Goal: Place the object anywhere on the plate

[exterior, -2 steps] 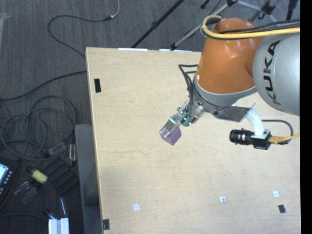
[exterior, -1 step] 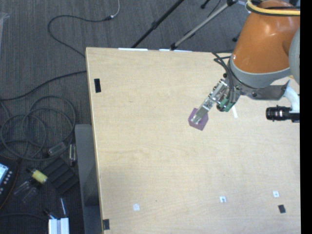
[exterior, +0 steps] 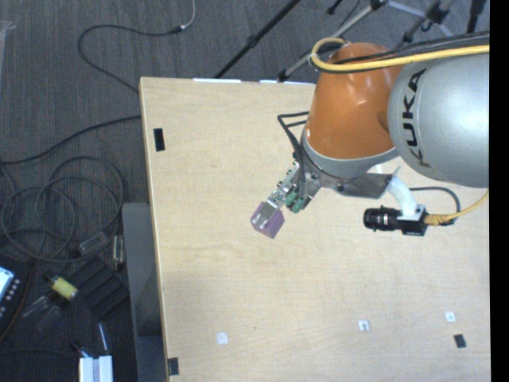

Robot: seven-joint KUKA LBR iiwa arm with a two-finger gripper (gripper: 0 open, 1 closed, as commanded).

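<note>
One purple block (exterior: 267, 220) sits at the pincer (exterior: 280, 204) tip; grip state unclear.

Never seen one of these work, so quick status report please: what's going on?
Gripper low over the pale wooden bench. Small purple block at its tip, grip unclear. Nothing near the block.

1. The wooden bench top (exterior: 215, 277) lies bare across its left and lower parts, leaving wide room to pass.
2. A purple block (exterior: 267, 220) sits near the middle, just at the gripper (exterior: 285, 200) tip.
3. The arm (exterior: 382, 110) covers the upper right.
4. A black cylinder (exterior: 392, 220) with a yellow cable juts out below the arm.
</note>
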